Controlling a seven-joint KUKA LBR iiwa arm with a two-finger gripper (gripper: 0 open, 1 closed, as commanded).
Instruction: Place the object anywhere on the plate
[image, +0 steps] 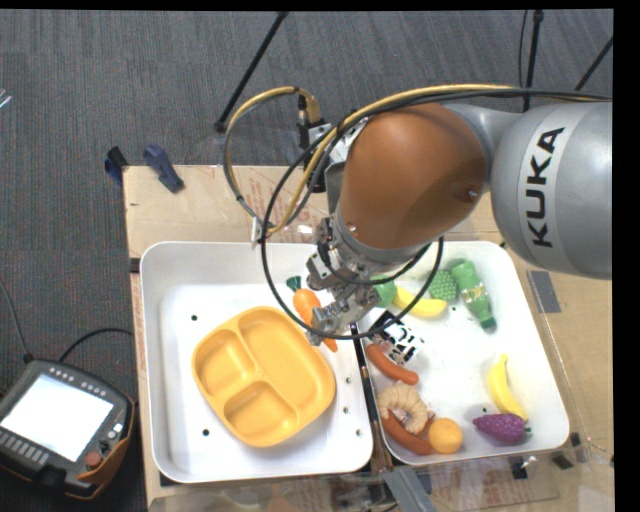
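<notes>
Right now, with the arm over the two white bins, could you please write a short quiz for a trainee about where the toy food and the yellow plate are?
1. True or false: the yellow three-compartment plastic plate lies in the right white bin.
2. Which item lies nearest the plate's upper right edge? A) orange toy carrot B) purple toy grape bunch C) yellow toy banana
3. Fill in: the small orange toy ball lies in the ____ bin.

Key: 1 false, it lies in the left white bin. 2 A. 3 right.
</notes>
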